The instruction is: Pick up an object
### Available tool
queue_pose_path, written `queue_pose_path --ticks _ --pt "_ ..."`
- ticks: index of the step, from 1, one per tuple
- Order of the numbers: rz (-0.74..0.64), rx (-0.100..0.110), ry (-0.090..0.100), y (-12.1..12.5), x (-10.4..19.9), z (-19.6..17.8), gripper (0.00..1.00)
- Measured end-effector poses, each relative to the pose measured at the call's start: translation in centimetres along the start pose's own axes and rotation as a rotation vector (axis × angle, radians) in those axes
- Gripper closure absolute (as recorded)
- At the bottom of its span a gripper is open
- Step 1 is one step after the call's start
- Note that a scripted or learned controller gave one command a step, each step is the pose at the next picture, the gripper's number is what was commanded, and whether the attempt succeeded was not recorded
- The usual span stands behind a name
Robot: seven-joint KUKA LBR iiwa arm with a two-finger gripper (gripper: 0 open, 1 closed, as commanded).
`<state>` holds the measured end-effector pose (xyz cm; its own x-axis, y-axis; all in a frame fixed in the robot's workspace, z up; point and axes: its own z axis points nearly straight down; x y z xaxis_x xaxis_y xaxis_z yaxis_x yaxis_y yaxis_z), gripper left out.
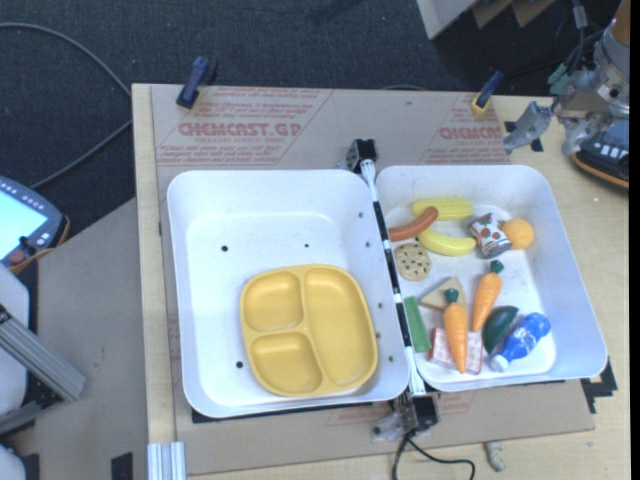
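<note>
A dark carpeted floor [80,28] surrounds the cardboard-topped counter [300,118]. The left bin [200,208] holds a glossy yellow three-part tray [308,328]. The right bin [560,258] holds plastic toy food: bananas [446,242], carrots [456,333]. The end effector [565,118] hangs beyond that bin's far right corner; grip state unclear.

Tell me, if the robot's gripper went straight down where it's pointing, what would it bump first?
Probably the bare brown cardboard bench top just beyond the far right corner of the right shallow white bin. The gripper hangs above that spot, though depth is hard to judge, so it could clip the bin's rim.
</note>
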<state>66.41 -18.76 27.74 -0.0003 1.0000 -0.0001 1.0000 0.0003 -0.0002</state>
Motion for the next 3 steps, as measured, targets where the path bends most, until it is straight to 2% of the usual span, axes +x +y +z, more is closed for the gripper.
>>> queue_pose_path --ticks 1,2,3 --pt "0.0 -0.01 -0.001 0.5 5.6 17.3 0.0" --pt "0.0 -0.018 -0.002 -1.0 0.6 18.3 0.0" --pt "0.001 0.001 0.0 -7.6 -0.1 19.3 0.0"
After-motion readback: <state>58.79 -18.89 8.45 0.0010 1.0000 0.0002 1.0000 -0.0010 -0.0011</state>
